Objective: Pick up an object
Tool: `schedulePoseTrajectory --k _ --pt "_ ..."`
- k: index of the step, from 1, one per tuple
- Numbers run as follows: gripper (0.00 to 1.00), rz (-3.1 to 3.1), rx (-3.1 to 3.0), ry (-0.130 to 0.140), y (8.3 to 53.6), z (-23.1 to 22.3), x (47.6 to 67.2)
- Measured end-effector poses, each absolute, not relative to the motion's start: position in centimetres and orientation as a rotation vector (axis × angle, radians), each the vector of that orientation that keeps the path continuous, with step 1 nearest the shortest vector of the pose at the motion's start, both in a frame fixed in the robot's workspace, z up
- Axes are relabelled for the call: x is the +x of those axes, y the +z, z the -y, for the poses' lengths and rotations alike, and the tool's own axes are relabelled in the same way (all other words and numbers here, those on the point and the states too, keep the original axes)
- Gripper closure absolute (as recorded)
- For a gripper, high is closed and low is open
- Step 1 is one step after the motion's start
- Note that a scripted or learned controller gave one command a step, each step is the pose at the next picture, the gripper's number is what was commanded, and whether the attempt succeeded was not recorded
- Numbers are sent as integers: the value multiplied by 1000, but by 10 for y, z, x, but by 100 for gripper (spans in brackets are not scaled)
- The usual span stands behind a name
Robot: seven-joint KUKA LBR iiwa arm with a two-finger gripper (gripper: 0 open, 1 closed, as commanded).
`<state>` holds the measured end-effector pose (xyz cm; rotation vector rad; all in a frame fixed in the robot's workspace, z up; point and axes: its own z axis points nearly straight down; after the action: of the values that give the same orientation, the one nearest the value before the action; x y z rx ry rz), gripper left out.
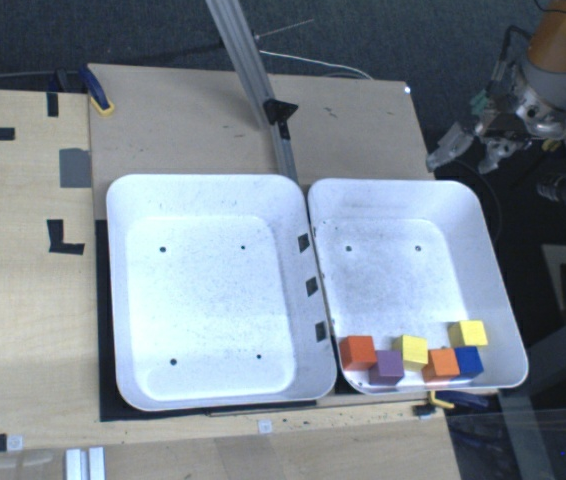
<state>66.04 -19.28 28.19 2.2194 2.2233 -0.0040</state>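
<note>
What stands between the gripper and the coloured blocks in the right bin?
Nothing visible stands between them. The gripper hangs outside the right bin, past its far right corner. The blocks lie clustered against the near wall, and the bin floor between is bare. The arm would only need to clear the rim.

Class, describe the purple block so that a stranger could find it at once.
Start at the right-hand bin and look along its near edge, where the blocks cluster. The purple block sits between an orange block and a yellow block; it is the cluster's sole purple one.

Six small blocks (413, 356), orange, purple, yellow and blue, cluster along the right bin's (483, 218) near wall.
</note>
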Motion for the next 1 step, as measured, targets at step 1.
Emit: schedulePoseTrajectory --k 1 --pt "0 -2228 2230 -13 207 181 579"
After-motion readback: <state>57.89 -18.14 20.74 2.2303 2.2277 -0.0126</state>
